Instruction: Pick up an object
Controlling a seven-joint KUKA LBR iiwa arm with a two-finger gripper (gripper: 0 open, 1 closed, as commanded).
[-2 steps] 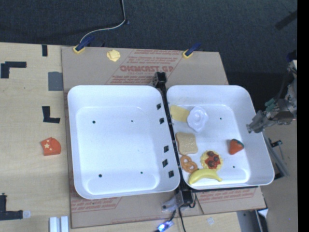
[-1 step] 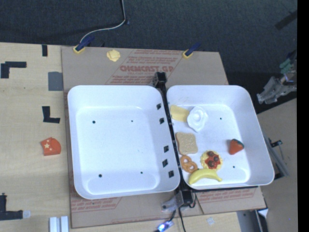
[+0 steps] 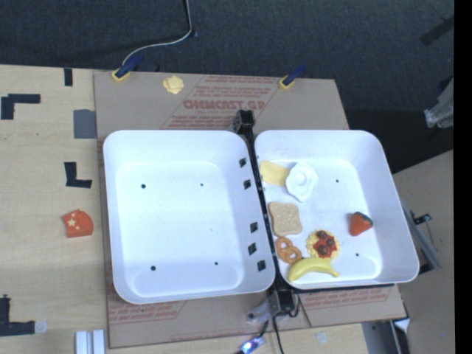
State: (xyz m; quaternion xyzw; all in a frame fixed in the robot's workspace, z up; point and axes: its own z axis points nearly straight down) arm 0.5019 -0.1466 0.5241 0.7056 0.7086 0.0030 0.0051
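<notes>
Grey-white shape (image 3: 440, 110): at the arm's entry side; possibly part of the arm, too blurred to say.
Pincer state: cannot tell.
Right bin (image 3: 383, 164): the bin on the arm's side; all candidate objects lie in it.
Strawberry (image 3: 360, 223): closest to the entry side, well apart from the rest. Likely the cleanest pick.
Egg (image 3: 302, 181), cheese (image 3: 273, 173): further in, just beside each other.
Toast (image 3: 285, 217), pretzel (image 3: 288, 251): hard by the far wall, so finger room is probably poor.
Banana (image 3: 313, 270), red-yellow piece (image 3: 323, 243): touching, against the rim. Risk of a double grab.
Left bin (image 3: 118, 198): beyond the divider, presumably the drop side.
Clamps (image 3: 293, 75): pin the cardboard so the bins don't shift.
</notes>
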